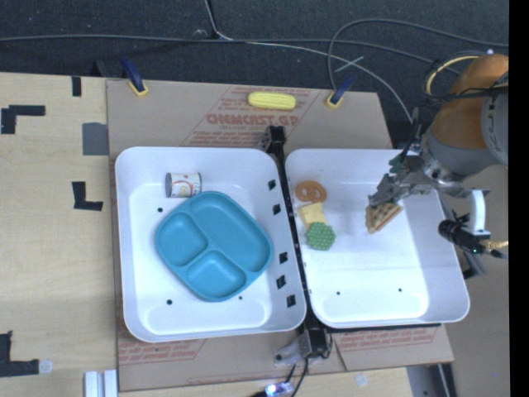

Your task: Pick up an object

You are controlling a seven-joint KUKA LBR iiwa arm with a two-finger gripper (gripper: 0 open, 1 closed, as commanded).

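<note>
The gripper [388,195] hangs low over the right bin [413,304], in its upper right part, with its dark fingers pointing down and to the left. Whether those fingers are apart or together cannot be told from this angle. Directly under the fingertips, touching or nearly touching them, lies a tan waffle-textured wedge [383,217], tilted on the bin floor; it is not clearly between the fingers.

Left of the wedge, near the right bin's left wall, three small items sit in a short column: a brown pretzel [311,192] at the top, a pale yellow cheese-like block [312,213] just below it, and a green bumpy ball [321,236] just below that, touching the block.

Farther left of the wedge, across the divider, the left bin [140,304] holds a blue three-compartment plate [213,245] near its middle. Just above and left of the plate, a small can [183,184] lies on its side.

Up and to the left of the wedge, beyond both bins, a yellow banana-like piece [271,100] lies on the cardboard sheet [223,122].
</note>
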